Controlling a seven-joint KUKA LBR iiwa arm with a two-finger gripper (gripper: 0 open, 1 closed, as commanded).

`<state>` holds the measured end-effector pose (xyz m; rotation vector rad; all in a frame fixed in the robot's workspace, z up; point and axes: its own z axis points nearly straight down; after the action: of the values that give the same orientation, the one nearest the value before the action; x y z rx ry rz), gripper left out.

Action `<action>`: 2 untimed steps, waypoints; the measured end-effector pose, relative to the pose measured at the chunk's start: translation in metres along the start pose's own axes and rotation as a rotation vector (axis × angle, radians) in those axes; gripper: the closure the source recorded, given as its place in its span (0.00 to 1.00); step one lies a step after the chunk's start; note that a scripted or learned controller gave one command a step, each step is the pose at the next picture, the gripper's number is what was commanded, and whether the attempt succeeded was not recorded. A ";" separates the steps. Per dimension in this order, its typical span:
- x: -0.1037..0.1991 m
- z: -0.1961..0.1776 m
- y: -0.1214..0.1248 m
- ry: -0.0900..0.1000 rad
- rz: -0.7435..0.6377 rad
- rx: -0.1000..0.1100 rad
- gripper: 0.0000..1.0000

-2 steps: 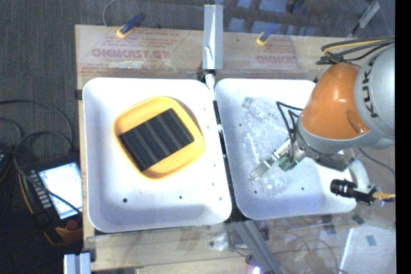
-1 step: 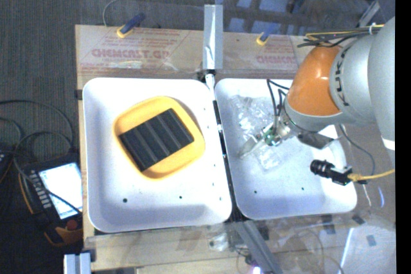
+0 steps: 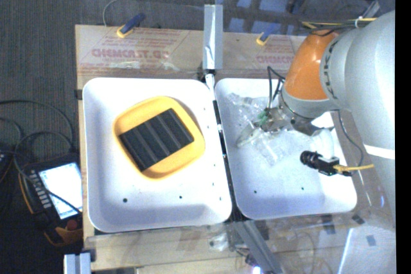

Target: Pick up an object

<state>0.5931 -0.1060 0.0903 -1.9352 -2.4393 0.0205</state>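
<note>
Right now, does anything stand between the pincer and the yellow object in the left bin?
Only the two bins' adjoining rims lie between the pincer and the yellow object; clear plastic clutter sits beside the pincer.

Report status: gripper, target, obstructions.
Gripper low in right bin, among clear plastic pieces; grasp unconfirmed. Yellow pad with black ribbed top lies flat in left bin, untouched. No obstruction seen.
</note>
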 end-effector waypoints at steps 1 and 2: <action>-0.012 0.001 0.039 0.012 0.257 0.075 0.00; -0.012 0.001 0.039 0.010 0.257 0.073 0.00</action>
<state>0.6340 -0.1087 0.0879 -2.1940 -2.1341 0.1031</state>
